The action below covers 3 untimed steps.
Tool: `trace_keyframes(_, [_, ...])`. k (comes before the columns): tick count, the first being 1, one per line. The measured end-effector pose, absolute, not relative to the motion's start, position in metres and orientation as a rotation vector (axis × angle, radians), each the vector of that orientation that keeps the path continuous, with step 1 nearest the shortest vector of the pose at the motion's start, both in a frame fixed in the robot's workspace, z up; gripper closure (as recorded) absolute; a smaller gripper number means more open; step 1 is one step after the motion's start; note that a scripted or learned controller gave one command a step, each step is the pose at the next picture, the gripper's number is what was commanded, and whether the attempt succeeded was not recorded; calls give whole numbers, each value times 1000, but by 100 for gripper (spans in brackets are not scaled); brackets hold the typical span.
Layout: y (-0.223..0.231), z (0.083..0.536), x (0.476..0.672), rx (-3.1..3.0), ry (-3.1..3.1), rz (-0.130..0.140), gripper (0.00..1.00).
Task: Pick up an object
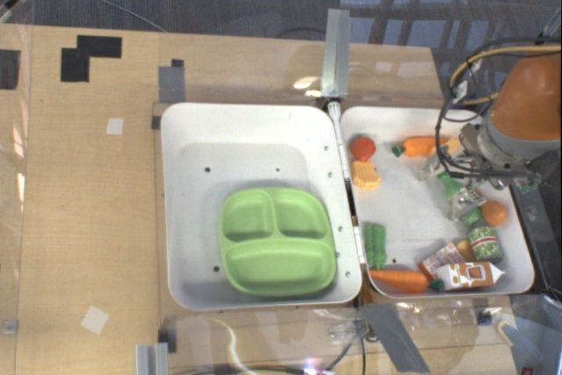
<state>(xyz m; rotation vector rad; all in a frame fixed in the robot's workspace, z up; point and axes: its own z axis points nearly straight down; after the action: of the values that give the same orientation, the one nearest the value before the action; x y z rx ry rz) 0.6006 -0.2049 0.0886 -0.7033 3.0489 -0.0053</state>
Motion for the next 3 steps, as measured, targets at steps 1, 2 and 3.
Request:
trace_keyframes(1, [-155, 88, 659, -606, 3104, 4, 0])
trace_keyframes(2, [-170, 89, 617, -598, 3072, -6, 0])
trace_keyframes(3, [-168, 89, 622, -885, 3000, -8, 0])
